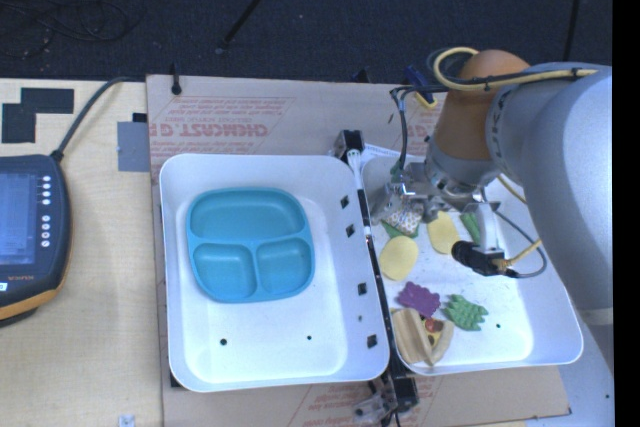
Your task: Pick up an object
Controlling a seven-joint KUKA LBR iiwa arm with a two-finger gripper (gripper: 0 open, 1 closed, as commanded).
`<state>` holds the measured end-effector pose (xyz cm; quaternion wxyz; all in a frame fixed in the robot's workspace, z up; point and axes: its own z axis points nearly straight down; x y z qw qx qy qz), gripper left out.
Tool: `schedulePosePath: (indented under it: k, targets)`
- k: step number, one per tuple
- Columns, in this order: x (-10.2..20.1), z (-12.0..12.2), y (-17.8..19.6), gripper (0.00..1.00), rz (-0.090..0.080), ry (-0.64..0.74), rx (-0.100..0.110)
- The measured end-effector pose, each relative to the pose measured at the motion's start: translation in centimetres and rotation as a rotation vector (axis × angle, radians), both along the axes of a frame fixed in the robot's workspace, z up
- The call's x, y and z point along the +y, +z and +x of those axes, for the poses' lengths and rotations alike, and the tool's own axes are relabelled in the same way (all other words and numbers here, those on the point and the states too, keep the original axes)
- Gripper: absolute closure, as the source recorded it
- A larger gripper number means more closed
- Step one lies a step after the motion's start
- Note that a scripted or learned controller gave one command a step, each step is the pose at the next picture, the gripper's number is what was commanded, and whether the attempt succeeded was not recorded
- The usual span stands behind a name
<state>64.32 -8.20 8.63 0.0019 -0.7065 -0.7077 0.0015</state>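
Note:
My gripper [407,207] reaches down into the far left part of the right bin [540,340], under the grey arm with the orange band. Directly below it lies a small speckled pale thing [404,218]; whether it is held I cannot tell. A round yellow piece [398,258] lies just in front of the gripper, and a smaller yellow piece [443,235] to its right. A green strip [470,226] lies beside that. Nearer the front are a purple bunch of grapes [418,299], a green leafy toy [465,312] and a tan wedge with filling [421,336].
The left bin [200,345] holds a light blue divided plate [249,243]. A black-clipped rim [362,255] separates the two bins. A tablet-like controller [25,225] lies on the bench at far left. The arm's bulk covers the right bin's far right side.

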Motion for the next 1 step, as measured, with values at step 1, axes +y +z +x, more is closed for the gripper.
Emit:
schedulePosePath:
  k: [1]
  targets:
    - [0.02, 0.0, 0.0, 0.0, 0.0, 0.001, 0.0]
